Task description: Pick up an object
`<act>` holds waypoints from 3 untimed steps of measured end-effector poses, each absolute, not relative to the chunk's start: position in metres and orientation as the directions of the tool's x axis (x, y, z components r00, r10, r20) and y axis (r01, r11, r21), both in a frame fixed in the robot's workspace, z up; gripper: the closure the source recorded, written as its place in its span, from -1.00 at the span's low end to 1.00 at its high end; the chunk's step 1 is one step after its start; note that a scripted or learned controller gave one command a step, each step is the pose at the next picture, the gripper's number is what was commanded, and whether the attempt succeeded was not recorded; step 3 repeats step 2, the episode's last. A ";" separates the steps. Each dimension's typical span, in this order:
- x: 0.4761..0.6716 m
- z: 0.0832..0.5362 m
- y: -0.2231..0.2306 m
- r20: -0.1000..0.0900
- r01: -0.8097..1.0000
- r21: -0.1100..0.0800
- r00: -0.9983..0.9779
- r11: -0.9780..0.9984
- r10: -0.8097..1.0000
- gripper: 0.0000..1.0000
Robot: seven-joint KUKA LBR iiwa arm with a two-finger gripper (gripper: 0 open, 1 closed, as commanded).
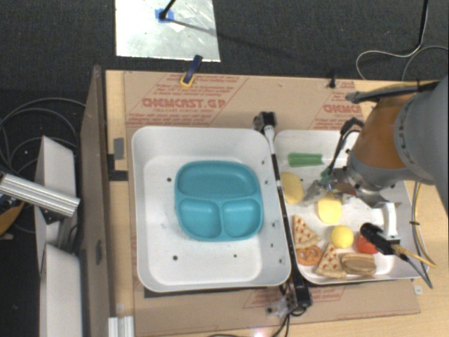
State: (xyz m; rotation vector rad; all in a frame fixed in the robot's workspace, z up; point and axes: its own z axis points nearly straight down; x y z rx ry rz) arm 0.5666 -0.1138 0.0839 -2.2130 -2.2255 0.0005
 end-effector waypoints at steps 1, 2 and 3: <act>0.569 0.095 -0.116 0.000 1.000 0.004 -0.006 0.006 1.000 1.00; 0.606 0.191 -0.040 0.002 1.000 0.013 -0.013 0.013 1.000 1.00; 0.606 0.191 -0.040 0.002 1.000 0.013 -0.013 0.013 1.000 1.00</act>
